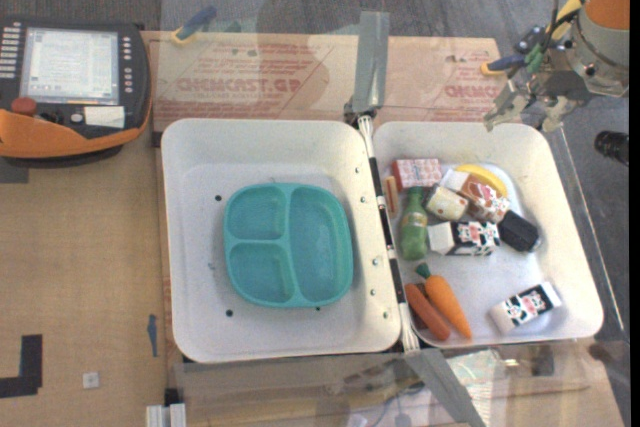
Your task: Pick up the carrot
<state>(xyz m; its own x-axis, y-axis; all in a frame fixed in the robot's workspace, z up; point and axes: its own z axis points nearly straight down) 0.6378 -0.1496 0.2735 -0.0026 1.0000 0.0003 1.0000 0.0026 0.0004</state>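
**Carrot waits at the right bin's near-left corner**

On the tabletop, the teal three-compartment plastic tray (289, 244) fills the left bin. In the right bin, at seven o'clock, the orange tapered toy carrot (447, 304) touches a red pepper-like piece (427, 311): probably light, stiff, slick; grip mid-body. The gripper (530, 107) hovers at one o'clock; whether its jaws are apart, I cannot tell.

bench (90, 245), two white bins (190, 155), pendant (70, 85)

The arm (607, 35) is grey with an orange band above the wrist. Yellow and black cables loop beside it. The gripper (528, 110) is grey metal, with blue and yellow fittings.
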